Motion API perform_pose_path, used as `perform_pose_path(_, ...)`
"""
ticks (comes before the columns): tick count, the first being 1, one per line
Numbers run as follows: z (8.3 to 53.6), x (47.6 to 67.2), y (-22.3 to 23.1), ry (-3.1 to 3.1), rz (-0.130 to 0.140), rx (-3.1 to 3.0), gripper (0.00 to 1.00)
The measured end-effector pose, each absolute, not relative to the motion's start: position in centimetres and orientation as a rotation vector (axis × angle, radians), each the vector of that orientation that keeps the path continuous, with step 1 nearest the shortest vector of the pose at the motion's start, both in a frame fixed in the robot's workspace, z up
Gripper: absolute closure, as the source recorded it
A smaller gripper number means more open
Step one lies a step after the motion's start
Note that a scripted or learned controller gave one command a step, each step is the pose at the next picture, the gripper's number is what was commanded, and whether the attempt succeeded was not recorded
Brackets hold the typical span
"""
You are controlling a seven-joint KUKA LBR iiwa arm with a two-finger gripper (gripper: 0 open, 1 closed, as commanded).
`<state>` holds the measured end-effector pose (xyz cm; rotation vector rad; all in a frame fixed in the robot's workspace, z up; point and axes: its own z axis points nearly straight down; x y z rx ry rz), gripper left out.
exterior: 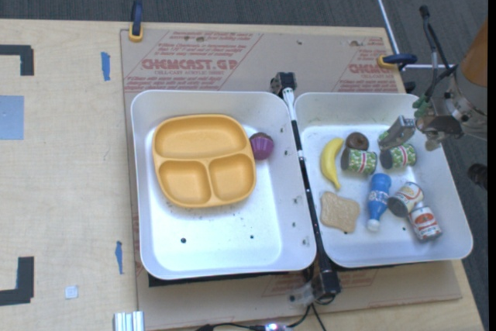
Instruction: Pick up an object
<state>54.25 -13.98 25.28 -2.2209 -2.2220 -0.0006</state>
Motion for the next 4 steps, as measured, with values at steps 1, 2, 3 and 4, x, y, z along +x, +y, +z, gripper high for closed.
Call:
perform_pose_path(1, 10.2, 55.4, -18.6, -2.218, 0.002, -2.220, 0.00)
perform_pose_path(2, 8.7, 54.5, -13.7, -2.224, -0.003, -2.221, 0.00)
perform_pose_path(3, 9.8, 54.7, -13.7, -2.228, -0.008, -2.227, 1.00)
perform_pose_path(4, 18.5, 49.4, -5.9, -2.224, -0.003, -2.220, 1.00)
